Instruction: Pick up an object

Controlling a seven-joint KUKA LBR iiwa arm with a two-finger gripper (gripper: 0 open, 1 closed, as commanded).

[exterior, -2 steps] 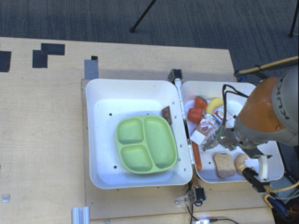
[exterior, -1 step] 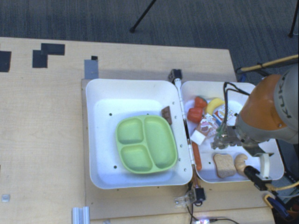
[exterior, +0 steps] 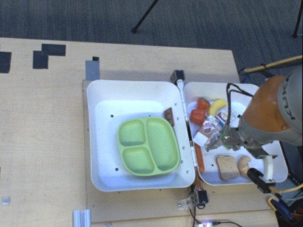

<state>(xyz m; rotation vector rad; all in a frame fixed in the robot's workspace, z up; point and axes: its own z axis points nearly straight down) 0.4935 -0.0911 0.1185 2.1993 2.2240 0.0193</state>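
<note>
Bread slice (exterior: 227,167) lies flat in right bin's near corner; red pepper (exterior: 199,113) farther back.

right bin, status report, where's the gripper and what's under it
Gripper low in right bin, over packet; nothing seen between fingers. Bread slice, red pieces, yellow piece loose nearby. Green tray in left bin.

The pale wooden bench (exterior: 42,136) bears two white bins, left bin (exterior: 94,126) and right bin (exterior: 279,171), touching side by side.
</note>
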